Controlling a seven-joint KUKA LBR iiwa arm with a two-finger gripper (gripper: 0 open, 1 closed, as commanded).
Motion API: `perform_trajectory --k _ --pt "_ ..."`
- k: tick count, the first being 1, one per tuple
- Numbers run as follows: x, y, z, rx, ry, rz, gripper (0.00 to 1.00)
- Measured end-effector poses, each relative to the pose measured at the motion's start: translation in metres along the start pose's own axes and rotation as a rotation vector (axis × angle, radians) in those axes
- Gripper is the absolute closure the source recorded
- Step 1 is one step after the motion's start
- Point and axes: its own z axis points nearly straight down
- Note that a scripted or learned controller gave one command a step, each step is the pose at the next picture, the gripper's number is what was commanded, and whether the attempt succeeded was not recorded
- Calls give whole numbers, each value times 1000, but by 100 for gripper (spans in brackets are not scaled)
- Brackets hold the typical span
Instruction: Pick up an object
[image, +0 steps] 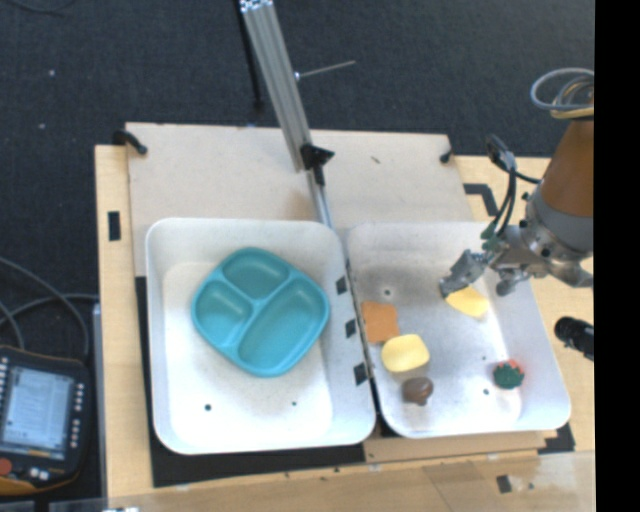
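Down at the front edge of the right bin (540, 400), a brown lump (417, 390) sits nearest the camera, touching the yellow block (405, 353) just behind it. Next up, an orange square (379, 322) lies flat beside the bin's left wall, just behind that block. Over by the right front corner, a small green and red piece (509, 375) rests alone, well apart from the others.

Now to the action: the arm (570, 190) reaches in from the right, orange band showing, and the gripper (483, 275) hangs over the back half of the right bin. Its 2 fingers stand apart, 1 to the left and 1 to the right, with nothing between them. A pale yellow piece (468, 302) lies on the bin floor just below those fingertips; whether they touch it cannot be told.

Across the divide, the left bin (180, 410) holds a teal tray (261, 311) with 3 compartments, lying flat near the middle. A grey pole (283, 85) slants up behind both bins.
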Motion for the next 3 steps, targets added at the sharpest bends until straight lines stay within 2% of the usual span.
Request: perform_trajectory --k 1,2,3 --pt "0 0 0 0 0 1 0" --pt "-10 -5 57 7 -1 4 0" --pt "-5 -5 119 7 -1 3 0"
